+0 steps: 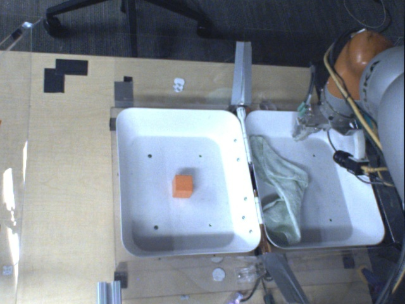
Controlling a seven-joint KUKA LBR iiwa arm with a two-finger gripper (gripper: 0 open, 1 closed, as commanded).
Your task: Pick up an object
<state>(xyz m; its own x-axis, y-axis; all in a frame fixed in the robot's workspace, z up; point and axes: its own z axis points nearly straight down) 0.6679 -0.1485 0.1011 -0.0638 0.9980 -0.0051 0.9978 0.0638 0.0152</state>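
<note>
Setting: pale wooden bench [69, 189] under a slanted overhead camera, dark carpet and the legs of a chair base [130, 8] beyond its far edge at twelve o'clock.
Gripper: gripper [305, 126] hangs over the far rim of the right bin [354, 233], at about two o'clock in the frame; nothing is seen between its tips, and whether it is spread or clenched I cannot tell at this size.
Arm: grey arm with its orange band [354, 59] comes in from three o'clock, cables looping beside it.
Nearest thing: crumpled greenish cloth [281, 189] lies along the right bin's left side, at seven o'clock from the gripper, apart from it.
Farther thing: orange cube [183, 186] sits alone near the middle of the left bin [139, 233], well apart at eight o'clock.
Task status: judged not yet begun; no object is lifted.
Risk, cloth: a soft fold may slip free or be pinched only thinly and drop.
Risk, rim: a descent from this spot could strike the bin wall.
Risk, cube: a slightly off-centre closure could nudge the small block aside.
</note>
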